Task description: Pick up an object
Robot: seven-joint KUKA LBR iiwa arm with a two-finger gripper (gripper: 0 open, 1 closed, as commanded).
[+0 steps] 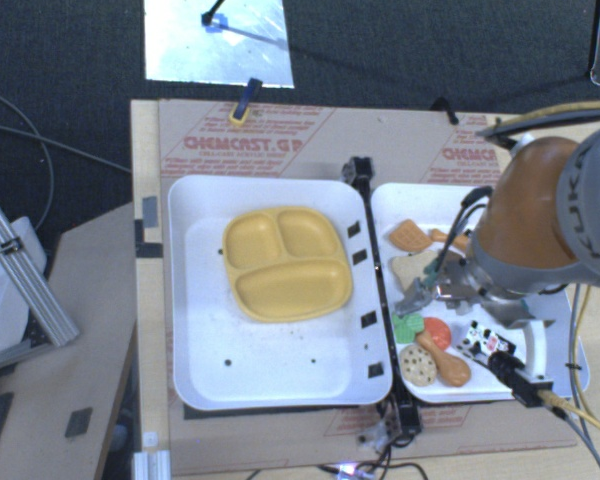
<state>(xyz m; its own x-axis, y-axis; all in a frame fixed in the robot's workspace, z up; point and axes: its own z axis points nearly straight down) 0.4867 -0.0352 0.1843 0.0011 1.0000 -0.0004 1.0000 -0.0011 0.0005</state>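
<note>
Fingers (417,295) of gripper (410,304) sit low in right bin (430,203), tips at edge of pale beige piece (408,268), just above green piece (408,327); clenched or released, can't tell. Same bin, nr the gripper: orange piece (410,236), red piece (438,330), cookie (417,365), tan drumstick (447,362). Left bin (210,353) has yellow divided plate (288,265), well apart from gripper.

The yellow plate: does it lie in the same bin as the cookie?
No, the yellow plate lies in the left-hand bin of the view, while the cookie lies in the right-hand bin.
</note>
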